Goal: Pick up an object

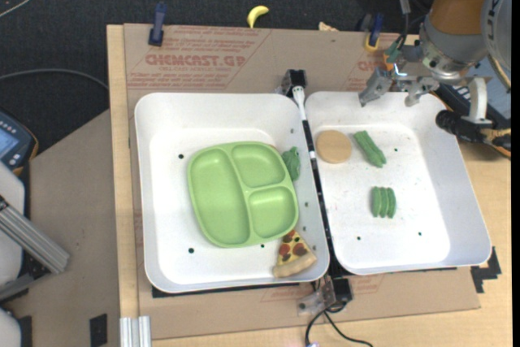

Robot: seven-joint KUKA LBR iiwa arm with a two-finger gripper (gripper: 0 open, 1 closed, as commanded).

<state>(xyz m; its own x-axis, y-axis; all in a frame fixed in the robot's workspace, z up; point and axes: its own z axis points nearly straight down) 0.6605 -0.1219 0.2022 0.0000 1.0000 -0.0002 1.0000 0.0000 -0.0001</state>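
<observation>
1. Objects for picking lie in both bins: a round tan cookie (pixel 333 147), a slanted green bean pod (pixel 370 149) and a second, upright green pod (pixel 383 201) in the right bin (pixel 455 207), all nearer the camera than the tool (pixel 395 88) and apart from it.
2. The tool hangs over the far rim of the right bin, its two fingers spread apart with nothing between them.
3. The cookie sits below and left of the tool, close to the bin's left wall; the slanted pod lies just beside it, almost straight below the tool.
4. The upright pod rests farther toward the camera, near the bin's middle.
5. Well to the tool's left, the left bin (pixel 162 175) holds a green divided plate (pixel 244 193), a small green piece (pixel 292 163) at the plate's right edge, and a pizza slice (pixel 293 253) at the near corner.
6. Both bins rest on the cardboard-covered counter (pixel 203 61).
</observation>
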